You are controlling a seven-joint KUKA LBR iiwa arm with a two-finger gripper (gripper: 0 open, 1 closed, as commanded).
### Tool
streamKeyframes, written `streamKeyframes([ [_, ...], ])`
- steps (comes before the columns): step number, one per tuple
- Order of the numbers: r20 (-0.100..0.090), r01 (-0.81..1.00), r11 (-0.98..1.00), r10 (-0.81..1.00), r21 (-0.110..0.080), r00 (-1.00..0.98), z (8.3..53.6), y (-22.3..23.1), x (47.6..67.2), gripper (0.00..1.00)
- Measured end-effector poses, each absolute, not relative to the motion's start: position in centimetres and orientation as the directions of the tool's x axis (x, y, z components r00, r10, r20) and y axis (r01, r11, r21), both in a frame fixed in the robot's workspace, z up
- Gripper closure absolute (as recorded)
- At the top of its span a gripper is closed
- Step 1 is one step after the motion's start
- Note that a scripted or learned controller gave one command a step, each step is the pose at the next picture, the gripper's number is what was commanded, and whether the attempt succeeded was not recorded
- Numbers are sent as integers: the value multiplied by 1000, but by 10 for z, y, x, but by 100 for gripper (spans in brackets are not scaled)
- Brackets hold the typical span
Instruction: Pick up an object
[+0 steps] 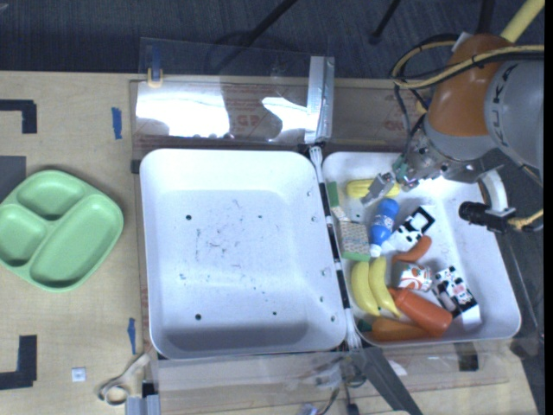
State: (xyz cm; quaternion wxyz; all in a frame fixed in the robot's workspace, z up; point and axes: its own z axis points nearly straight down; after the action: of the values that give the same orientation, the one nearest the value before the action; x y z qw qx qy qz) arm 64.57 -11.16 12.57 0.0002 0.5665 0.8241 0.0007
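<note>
The right bin (505, 305) holds several objects: a blue bottle (384, 223) with a white cap, two bananas (371, 288), an orange-red carrot-like piece (423, 309), a black-and-white checkered item (419, 221), a small black-and-white toy (455, 290) and a yellow item (359, 188) at the far left corner. My gripper (402, 176) hangs low over the bin's far end, just right of the yellow item and above the bottle. The orange-banded wrist (462, 102) rises behind it.
The left bin (233, 232) lies beside the right one, sharing a middle rim. A green divided plate (56, 229) rests on the bench at far left. A clear plastic panel (233, 102) stands behind the left bin. Cables loop near the wrist.
</note>
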Motion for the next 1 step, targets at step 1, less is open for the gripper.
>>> streamKeyframes([
  [1, -1, 818, 575, 818, 5, -575, 87, -128, 615, 0],
])
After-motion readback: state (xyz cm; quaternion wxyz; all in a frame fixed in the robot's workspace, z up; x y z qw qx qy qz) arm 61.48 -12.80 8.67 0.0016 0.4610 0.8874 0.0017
